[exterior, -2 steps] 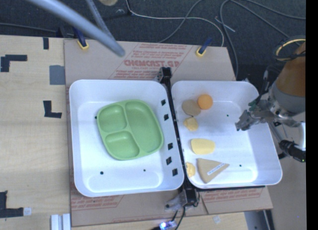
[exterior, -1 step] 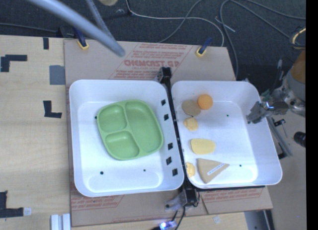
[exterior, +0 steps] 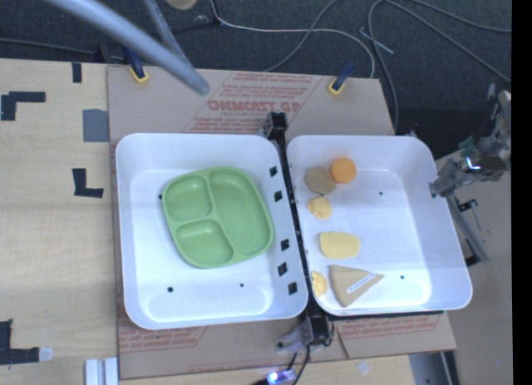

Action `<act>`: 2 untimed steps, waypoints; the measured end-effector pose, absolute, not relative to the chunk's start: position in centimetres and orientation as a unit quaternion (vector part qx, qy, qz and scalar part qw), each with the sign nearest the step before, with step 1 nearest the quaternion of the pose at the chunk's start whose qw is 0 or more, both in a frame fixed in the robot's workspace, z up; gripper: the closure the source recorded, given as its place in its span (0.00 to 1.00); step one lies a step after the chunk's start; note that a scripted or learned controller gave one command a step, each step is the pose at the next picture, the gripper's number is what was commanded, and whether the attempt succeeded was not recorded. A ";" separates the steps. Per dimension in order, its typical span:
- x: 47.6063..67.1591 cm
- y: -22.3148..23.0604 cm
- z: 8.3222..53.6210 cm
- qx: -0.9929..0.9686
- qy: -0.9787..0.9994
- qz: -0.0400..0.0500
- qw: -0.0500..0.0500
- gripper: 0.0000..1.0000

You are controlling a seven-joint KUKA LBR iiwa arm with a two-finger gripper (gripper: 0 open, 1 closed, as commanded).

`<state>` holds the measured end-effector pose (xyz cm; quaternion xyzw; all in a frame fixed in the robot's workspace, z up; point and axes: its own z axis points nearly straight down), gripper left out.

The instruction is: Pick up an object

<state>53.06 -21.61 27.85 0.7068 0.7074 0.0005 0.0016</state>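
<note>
Things to pick: lying in the right bin [exterior: 416,167], bunched along its left wall: an orange ball [exterior: 343,170] touching a brown lump [exterior: 319,180], a small yellow piece [exterior: 319,207] just below them, a pale yellow slab [exterior: 339,245], a tan wedge [exterior: 353,283] nearest the front, and a small yellow bit [exterior: 317,283] against the wall beside the wedge
Easiest pick, by my judgement: the slab or the wedge, since each is lying apart from its neighbours with bare bin floor to its right
Harder ones: the ball and the lump are touching, so closing on one is likely to be nudging the other; the bit by the wall is leaving little room on that side
Doing the step well: coming straight down over the middle of the chosen piece, straddling its narrow width, keeping clear of the divider between the bins
Left bin [exterior: 133,209]: carrying a green divided plate [exterior: 218,217], well apart from the pieces
Hand [exterior: 465,167]: sitting at the right rim of the right bin, away from every piece, holding nothing; I cannot tell whether it is spread or closed
Bench [exterior: 50,234]: bearing both bins on a brown board [exterior: 249,101]
</note>
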 end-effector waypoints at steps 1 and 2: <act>54.6 -16.6 26.0 0.705 0.709 0.000 0.000 1.00; 55.1 -10.8 25.8 0.705 0.709 0.000 0.000 1.00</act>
